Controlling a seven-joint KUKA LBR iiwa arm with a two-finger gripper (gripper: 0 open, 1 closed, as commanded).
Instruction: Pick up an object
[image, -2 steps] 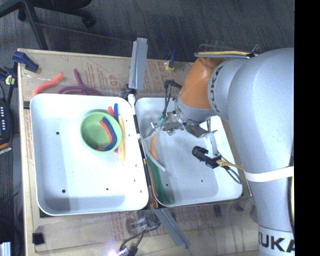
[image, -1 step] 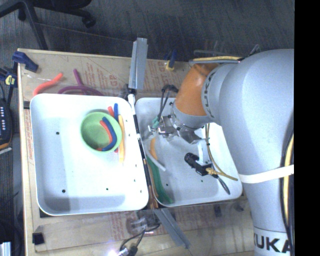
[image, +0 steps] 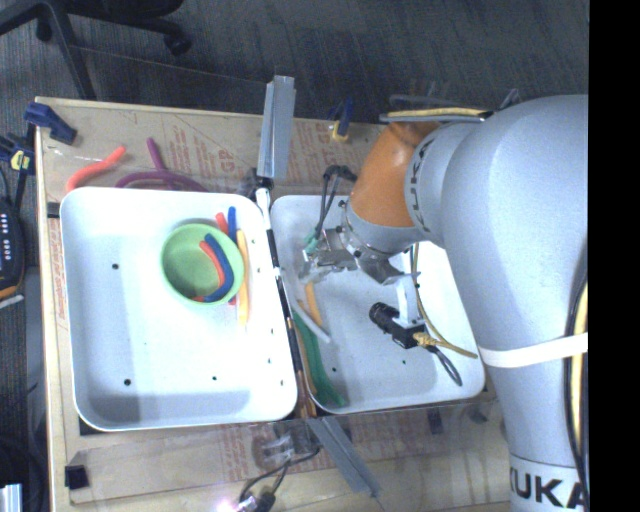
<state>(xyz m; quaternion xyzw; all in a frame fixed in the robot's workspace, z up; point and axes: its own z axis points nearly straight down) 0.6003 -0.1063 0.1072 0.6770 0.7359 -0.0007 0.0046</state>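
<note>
My gripper (image: 318, 258) hangs low over the upper left part of the right bin (image: 440, 385), under the grey arm with its orange band. Just below it lie a thin orange piece (image: 313, 298) and a white stick (image: 311, 322). A long green strip (image: 312, 365) rests along that bin's left wall. In the left bin (image: 120, 370) stands a green bowl (image: 190, 262) with red, blue and yellow sticks (image: 232, 262) across its right side.
The divider between the two bins runs close to the gripper's left. Orange and purple tools (image: 130, 170) lie on the bench behind the left bin. A grey metal bar (image: 276, 125) stands at the back, between the bins.
</note>
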